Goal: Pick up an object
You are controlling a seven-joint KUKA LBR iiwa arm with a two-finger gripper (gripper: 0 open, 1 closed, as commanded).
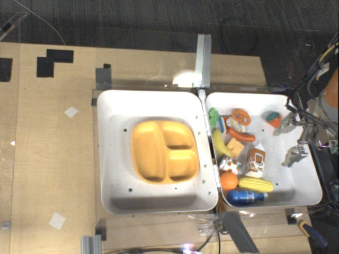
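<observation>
Smooth plastics set on matt wood, with bare metal at the edges.

Two shallow white plastic bins, the left (108, 142) and the right (307, 189), are seen with a smooth, faintly glossy finish; a yellow compartmented plastic tray (161, 151) is shown smooth with a soft sheen; the light wooden bench top (47, 142) looks matt and flat; an upright bar of brushed grey metal (203, 62) stands behind the bins; the silver metal two-finger gripper (294, 139) gives dull glints; a blue plastic bottle (244, 197) lies glossy.
</observation>
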